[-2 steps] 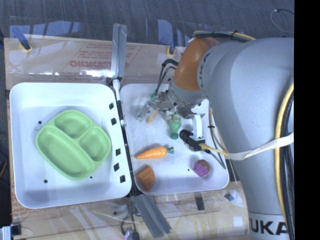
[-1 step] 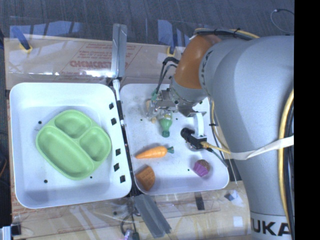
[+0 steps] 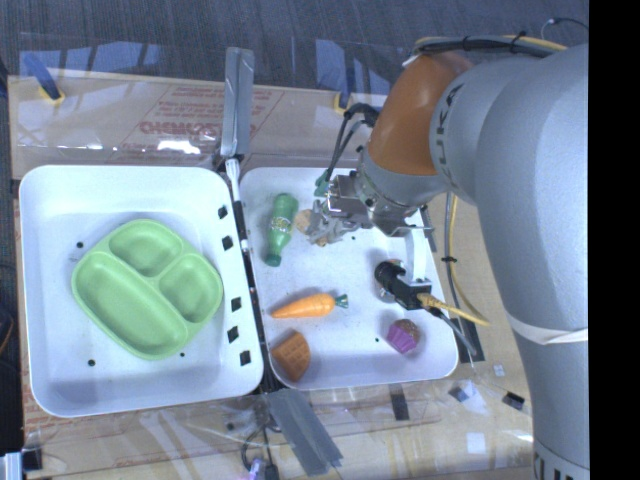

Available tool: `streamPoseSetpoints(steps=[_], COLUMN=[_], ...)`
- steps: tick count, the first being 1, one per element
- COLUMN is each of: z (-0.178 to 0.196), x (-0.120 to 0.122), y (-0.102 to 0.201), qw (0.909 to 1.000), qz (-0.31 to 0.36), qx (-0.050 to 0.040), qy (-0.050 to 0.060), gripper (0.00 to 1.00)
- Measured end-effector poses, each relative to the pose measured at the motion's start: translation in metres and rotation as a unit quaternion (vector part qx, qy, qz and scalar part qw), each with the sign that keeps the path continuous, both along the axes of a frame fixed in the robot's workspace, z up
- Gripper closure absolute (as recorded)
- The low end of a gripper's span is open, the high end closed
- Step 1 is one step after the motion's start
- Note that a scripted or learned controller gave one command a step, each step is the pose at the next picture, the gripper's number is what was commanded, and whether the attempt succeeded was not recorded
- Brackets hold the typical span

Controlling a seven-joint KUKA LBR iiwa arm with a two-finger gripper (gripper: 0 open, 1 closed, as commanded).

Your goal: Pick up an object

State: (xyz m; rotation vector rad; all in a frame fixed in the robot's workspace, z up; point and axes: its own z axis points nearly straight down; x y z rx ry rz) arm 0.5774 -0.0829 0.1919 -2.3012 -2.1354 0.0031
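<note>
Risks first: the pincer hangs low over the 12 o'clock half of the right-hand shallow white bin, and I can't tell from this angle whether it's open or closed, so there's no confirmed grip on anything. The likely target is the green plastic bottle with a pale neck, lying on its side with its cap toward 6 o'clock. A round body like that could roll or squirt out if the close lands off-centre. A small tan lump, too blurred to identify, sits between bottle and pincer and just beside both; it could get nudged or caught instead. The bottle is also near the bin's 9 o'clock wall, so a sideways approach may clip the wall. Position: the bottle is at 9 o'clock from the pincer, near but apart. The orange toy carrot with a green top lies at 6 o'clock, well clear.
</note>
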Motion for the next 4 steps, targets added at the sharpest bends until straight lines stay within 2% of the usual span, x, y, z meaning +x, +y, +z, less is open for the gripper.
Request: streamPoseSetpoints(steps=[1, 2, 3, 4], z=[0.0, -0.08, -0.097, -0.087], x=[0.0, -0.052, -0.081, -0.08], y=[0.0, -0.027, -0.014, -0.013], qw=[1.0, 0.9996, 0.9971, 0.9969], qz=[0.0, 0.028, 0.076, 0.079], qx=[0.0001, -0.0001, 0.0015, 0.0017], qy=[0.0, -0.006, -0.004, -0.005], gripper=[0.0, 0.0, 0.0, 1.0])
